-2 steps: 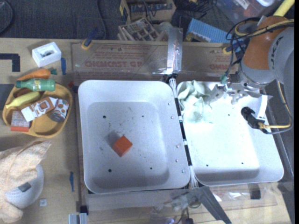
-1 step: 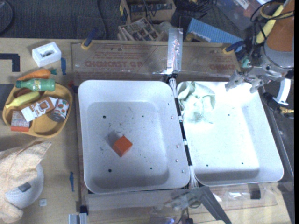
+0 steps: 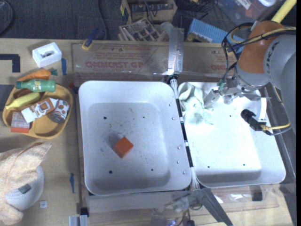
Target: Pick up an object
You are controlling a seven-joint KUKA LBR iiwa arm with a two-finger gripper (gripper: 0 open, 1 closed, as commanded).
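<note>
— Any writing you can read from there?

— Faint red lettering on the clear panel (image 3: 122,62) behind the bins; I can't make it out.

— And the bins?

— Left bin (image 3: 94,98) holds an orange block (image 3: 123,147), near its middle. Right bin (image 3: 263,168) has a pale crumpled object (image 3: 193,102) in its far left corner. My gripper (image 3: 214,98) sits just beside it; jaws, I cannot tell.
</note>
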